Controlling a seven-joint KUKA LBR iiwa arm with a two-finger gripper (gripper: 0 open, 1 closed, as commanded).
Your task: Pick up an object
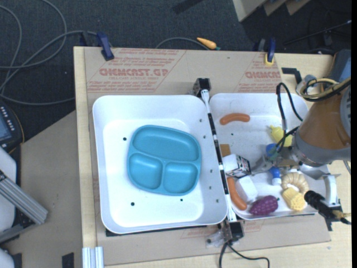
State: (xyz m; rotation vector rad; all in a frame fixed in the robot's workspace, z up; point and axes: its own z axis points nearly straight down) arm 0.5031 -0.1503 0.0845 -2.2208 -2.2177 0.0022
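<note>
1. The task is to pick up an object, and all the loose toys lie in the right bin (254, 102). None is up in the air, so I think nothing is picked yet.
2. A sausage (235, 118) lies alone near the far side of that bin, well apart from the rest.
3. A purple bunch of grapes (264, 205) sits at the near edge. Just beside it is another sausage (236, 194), lying close along the wall between the two bins.
4. A croissant (293, 179) and a yellow toy (294, 199) sit close together on the right side of the pile.
5. A small yellow thing (276, 132) and a small blue thing (271, 149) lie a bit farther back. They are too small for me to name.
6. The toys look dropped in a heap, not set in rows. That may make it hard to grab one without bumping its neighbour.
7. The arm (323, 130) reaches in from the right and hangs low over this bin. I think it goes there because the toys are there.
8. The gripper (271, 159) seems to be down among the small toys, near the blue thing. It is dark and partly hidden, so I cannot tell how it is set, and I see no toy in it.
9. The left bin (106, 166) holds a blue plate (163, 159) with three sections, lying flat in the middle.
</note>
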